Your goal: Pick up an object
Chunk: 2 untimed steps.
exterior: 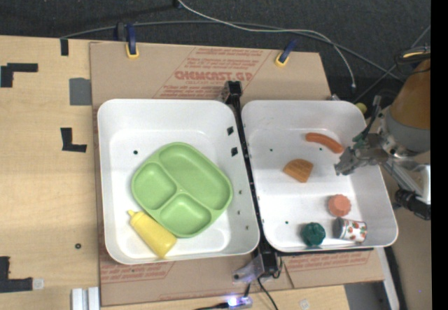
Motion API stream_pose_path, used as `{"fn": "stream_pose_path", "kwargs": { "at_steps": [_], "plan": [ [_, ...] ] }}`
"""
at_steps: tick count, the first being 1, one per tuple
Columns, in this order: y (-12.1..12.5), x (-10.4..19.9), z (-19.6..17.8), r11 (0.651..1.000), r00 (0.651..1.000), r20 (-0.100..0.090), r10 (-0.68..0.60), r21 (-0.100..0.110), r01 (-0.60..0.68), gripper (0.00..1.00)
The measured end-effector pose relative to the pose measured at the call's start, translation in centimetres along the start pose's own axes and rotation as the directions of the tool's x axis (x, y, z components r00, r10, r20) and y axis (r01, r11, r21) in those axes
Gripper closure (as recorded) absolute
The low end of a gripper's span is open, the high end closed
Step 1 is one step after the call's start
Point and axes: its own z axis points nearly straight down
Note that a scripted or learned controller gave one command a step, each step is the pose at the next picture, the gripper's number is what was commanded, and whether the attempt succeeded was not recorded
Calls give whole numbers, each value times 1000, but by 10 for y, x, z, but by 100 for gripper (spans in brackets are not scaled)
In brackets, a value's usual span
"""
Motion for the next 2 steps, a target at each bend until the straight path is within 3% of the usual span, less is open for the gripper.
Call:
{"fn": "stream_pose_path", "kwargs": {
  "at_steps": [1, 2],
  "plan": [
    [1, 0, -47, 1000, 1000, 0, 0, 1, 0, 100],
    [18, 57, -41, 1000, 1000, -2, -4, 5, 4, 100]
  ]
}}
